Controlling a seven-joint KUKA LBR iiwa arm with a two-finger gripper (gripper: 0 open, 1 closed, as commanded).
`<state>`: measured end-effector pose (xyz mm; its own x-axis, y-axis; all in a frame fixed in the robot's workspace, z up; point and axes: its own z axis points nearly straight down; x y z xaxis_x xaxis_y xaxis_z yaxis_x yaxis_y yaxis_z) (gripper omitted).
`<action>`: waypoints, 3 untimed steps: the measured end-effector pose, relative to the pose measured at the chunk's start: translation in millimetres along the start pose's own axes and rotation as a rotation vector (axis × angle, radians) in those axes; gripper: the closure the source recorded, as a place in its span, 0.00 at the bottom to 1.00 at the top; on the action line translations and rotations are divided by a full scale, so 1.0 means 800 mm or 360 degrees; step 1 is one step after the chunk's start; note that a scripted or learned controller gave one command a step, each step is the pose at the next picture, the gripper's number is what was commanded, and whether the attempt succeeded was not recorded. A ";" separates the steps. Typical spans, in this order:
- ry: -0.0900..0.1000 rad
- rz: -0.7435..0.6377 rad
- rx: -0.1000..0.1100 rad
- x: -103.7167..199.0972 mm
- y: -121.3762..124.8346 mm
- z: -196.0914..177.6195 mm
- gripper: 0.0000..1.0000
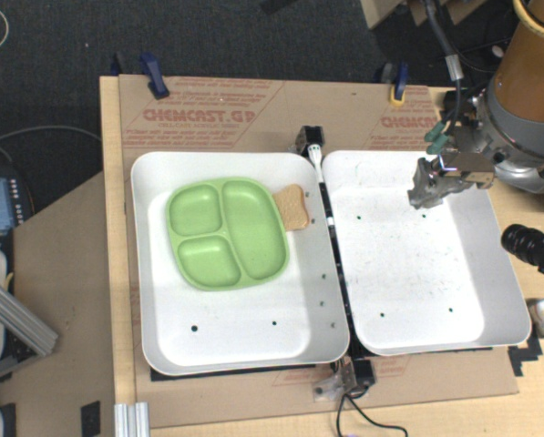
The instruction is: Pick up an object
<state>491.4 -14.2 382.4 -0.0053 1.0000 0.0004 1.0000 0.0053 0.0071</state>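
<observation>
A cardboard-topped bench (208,107) carries two white bins. The gripper (428,192), its opening indeterminable, is positioned at the right bin's (436,326) twelve o'clock; the green divided plate (226,233) and tan cracker (292,208) are left unreached in the left bin (226,344).

A robotics lab, by the look of it: the cardboard-topped bench (253,107) carries two white bins (162,335) held by clamps (153,76), with loose cables (363,417) trailing off its near edge and aluminium framing (16,317) to its left.
</observation>
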 end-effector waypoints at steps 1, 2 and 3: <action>0.0001 0.0005 0.0023 0.032 -0.017 0.063 1.00; 0.0002 -0.0002 0.0000 0.094 -0.014 -0.005 1.00; 0.0009 -0.0003 -0.0019 0.158 -0.013 -0.179 1.00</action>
<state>479.6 112.4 525.7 -0.0076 1.0000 0.0059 0.9998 0.0075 0.0189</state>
